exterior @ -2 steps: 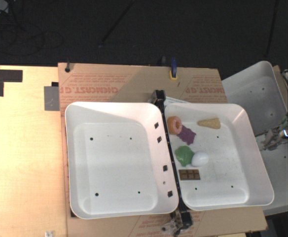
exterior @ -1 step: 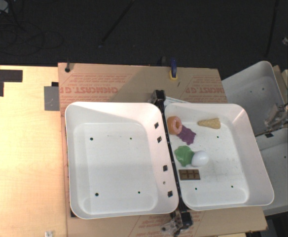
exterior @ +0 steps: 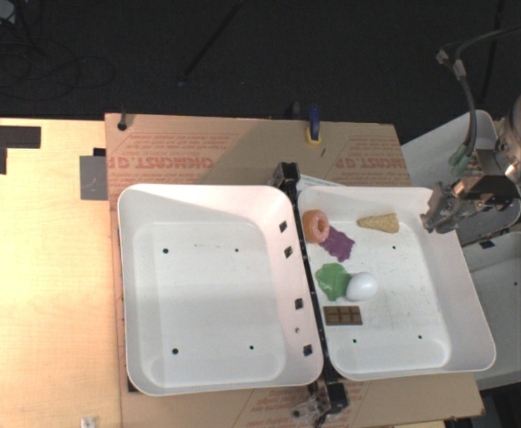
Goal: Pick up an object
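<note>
The right bin (exterior: 457, 328) holds several small items along its left side. A pink-orange doughnut (exterior: 316, 226) lies near the divider, with a purple piece (exterior: 338, 243) beside it. A green lump (exterior: 332, 280) touches a white egg-shaped ball (exterior: 361, 285). A brown chocolate bar (exterior: 342, 316) lies below them. A tan wedge (exterior: 379, 223) rests toward the bin's far side. My gripper (exterior: 437, 218) hangs at the right bin's right rim, away from all the items, with nothing visible in it.
The left bin (exterior: 144, 239) stands beside the right one, joined by black clips (exterior: 289, 252). Both rest on brown cardboard (exterior: 198, 154) on a wooden bench (exterior: 37, 283). The arm's wrist and cables (exterior: 479, 168) crowd the right edge.
</note>
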You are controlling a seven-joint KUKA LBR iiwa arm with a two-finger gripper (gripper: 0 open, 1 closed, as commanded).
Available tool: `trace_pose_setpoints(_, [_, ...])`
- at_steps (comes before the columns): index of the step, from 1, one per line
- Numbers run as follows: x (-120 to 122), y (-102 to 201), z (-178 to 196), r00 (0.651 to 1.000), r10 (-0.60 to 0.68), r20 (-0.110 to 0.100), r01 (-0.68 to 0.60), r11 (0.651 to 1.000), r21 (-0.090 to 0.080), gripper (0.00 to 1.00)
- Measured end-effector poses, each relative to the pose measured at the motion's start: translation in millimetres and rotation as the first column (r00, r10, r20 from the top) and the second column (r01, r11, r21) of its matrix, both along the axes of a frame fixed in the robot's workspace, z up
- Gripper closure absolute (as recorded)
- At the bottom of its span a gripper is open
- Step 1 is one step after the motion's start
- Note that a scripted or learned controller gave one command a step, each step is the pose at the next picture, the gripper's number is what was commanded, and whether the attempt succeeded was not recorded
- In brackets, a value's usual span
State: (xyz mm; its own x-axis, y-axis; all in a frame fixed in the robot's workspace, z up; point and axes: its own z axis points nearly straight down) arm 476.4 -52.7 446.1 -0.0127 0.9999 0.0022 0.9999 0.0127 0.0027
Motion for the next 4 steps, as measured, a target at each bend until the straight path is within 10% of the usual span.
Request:
trace_pose_setpoints(1, [10.8,-6.3,-165.9,1.0,-0.014,-0.022,0.014,1.0,-0.001,1.0])
trace_pose_setpoints(3, [-0.1,60.5,-5.5,1.0,-0.01,0.002,0.01,1.0,-0.002,1.0])
trace_pose_setpoints(4, [-2.6,24.3,-165.2,1.0,-0.017,-0.021,0.017,1.0,-0.003,1.0])
